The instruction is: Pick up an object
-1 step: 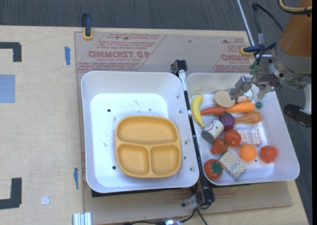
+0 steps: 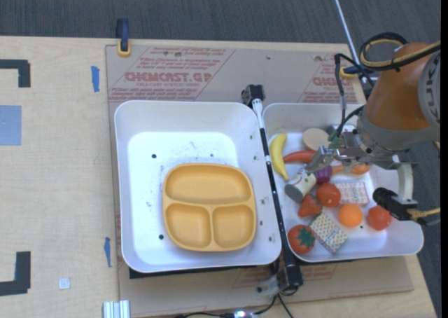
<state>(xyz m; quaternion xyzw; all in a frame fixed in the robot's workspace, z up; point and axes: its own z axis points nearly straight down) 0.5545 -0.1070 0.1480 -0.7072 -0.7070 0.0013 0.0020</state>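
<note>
Your arm comes in from the right of the frame, and its gripper [image 2: 329,157] sits low over the upper middle of the right bin [image 2: 409,239], in among the toy food. You cannot tell from this slant whether the jaws are wide or narrow, nor whether anything lies between them; the metal parts blur into the clutter there.

No one object is named, so you have your pick. Touching or just beside the tool are a red-orange carrot-like piece [image 2: 302,157], a dark red piece [image 2: 324,173] and a small white block [image 2: 301,185]. The yellow banana [image 2: 278,154] lies along the bin's left wall. Lower down sit a tomato [image 2: 330,195], an orange [image 2: 351,216], a strawberry [image 2: 302,238] and a patterned cube [image 2: 329,232].

These look like hollow plastic play food: light, stiff, smooth-skinned. Judge the round ones likely to squirt out of a pinch unless you close across their widest part. The banana or the cube should hold better, taken across the narrow middle or on flat opposite faces. Crowding is the main risk, since neighbours may block a finger.

The left bin [image 2: 133,169] holds a yellow divided plate [image 2: 208,206] on the worktop [image 2: 56,169].
</note>
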